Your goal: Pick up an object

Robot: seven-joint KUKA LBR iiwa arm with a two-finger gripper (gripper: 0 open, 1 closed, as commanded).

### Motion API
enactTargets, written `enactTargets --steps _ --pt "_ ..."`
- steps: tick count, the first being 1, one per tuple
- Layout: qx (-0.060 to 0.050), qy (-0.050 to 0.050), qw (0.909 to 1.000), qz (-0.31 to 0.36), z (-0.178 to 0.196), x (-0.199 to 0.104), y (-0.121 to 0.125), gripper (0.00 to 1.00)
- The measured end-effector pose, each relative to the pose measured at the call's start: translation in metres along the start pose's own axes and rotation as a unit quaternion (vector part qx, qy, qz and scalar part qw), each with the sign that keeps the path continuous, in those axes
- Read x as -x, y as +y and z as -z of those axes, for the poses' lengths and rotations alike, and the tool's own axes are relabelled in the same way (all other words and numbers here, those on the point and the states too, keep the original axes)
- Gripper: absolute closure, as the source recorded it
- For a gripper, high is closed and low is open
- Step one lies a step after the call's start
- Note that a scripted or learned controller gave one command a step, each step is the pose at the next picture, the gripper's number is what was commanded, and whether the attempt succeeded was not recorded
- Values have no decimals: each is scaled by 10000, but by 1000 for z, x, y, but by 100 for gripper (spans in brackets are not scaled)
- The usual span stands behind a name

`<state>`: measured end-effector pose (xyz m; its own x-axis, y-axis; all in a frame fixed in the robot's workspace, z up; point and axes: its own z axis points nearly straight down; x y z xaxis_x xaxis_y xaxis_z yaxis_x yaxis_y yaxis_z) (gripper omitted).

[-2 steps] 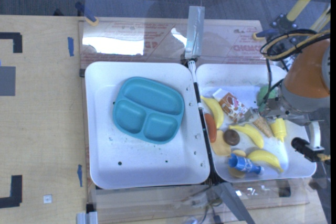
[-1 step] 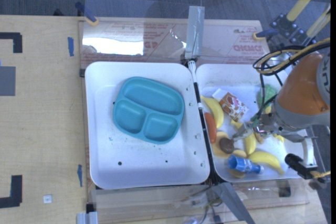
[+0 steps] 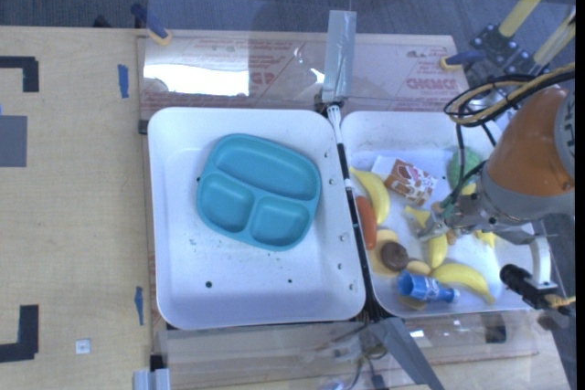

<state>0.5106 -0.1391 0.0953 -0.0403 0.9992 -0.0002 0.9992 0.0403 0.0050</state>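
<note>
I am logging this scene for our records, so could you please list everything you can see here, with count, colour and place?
Bins: two, white, side by side on the bench.
Divided tray: one, teal blue, three compartments, in the left bin.
Bananas: at least two, yellow, right bin; one by the dividing wall, one near the front.
Snack packet: one, white and red-brown, right bin, towards the back.
Small bottle: one, blue, lying at the front of the right bin.
Round brown item: one, right bin, centre-front.
Orange-red item: one, along the dividing wall.
Green item: one, right bin, partly hidden.
Arm: one, grey with orange band, over the right bin.
Gripper: one, low among the fruit.
</note>
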Motion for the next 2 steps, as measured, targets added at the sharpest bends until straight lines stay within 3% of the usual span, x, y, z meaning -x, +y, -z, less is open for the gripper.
enactTargets --steps 1,2 --pt "-42 4 9975 -711 4 13 -6 100" --pt "-23 16 9960 -897 98 -82 -9 100"
